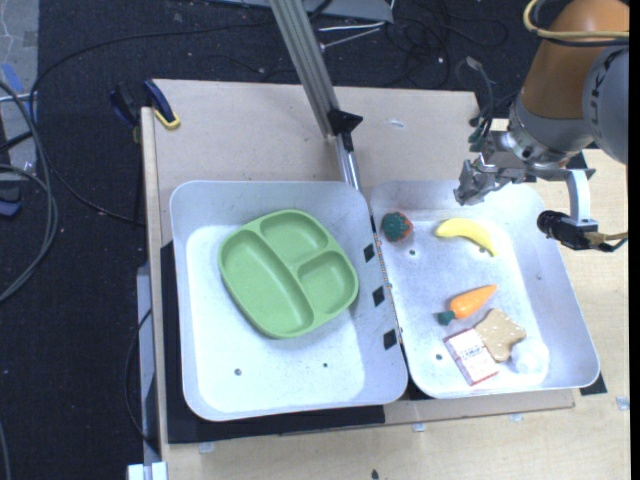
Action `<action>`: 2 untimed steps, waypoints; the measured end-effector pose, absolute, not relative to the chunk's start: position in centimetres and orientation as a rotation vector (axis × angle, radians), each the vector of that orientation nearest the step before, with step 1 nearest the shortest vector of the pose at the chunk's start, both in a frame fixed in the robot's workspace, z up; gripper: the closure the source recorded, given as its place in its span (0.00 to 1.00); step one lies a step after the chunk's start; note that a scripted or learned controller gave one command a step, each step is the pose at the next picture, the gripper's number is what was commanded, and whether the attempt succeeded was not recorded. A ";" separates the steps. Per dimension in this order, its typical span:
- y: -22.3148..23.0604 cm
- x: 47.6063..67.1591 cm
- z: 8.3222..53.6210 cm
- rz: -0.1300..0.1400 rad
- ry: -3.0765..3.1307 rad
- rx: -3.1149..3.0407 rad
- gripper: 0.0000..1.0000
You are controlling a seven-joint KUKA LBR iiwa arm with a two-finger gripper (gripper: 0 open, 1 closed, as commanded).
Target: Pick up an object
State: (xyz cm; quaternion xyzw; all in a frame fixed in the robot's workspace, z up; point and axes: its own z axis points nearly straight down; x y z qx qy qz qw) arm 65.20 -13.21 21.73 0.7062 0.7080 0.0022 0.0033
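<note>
I see gripper (472, 190) hovering over back edge of right bin (560, 298), just up-right of banana (466, 233); grip state — cannot tell. Strawberry (397, 226) at bin's back-left corner. Carrot (470, 302) mid-bin, cracker (499, 334) and small red-white packet (471, 355) touching near front. Left bin (200, 368) carries green divided plate (288, 272).

One fixed camera looks down aslant on both bins (190, 268)

Two white bins (200, 368), one green plate (288, 273), one banana (466, 233), one carrot (470, 302), one strawberry (397, 226)
</note>
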 end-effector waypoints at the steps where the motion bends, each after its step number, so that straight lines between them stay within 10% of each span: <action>1: -7.6 64.8 23.0 0.003 2.228 2.214 1.00; 2: -1.7 65.2 22.8 0.004 2.231 2.212 1.00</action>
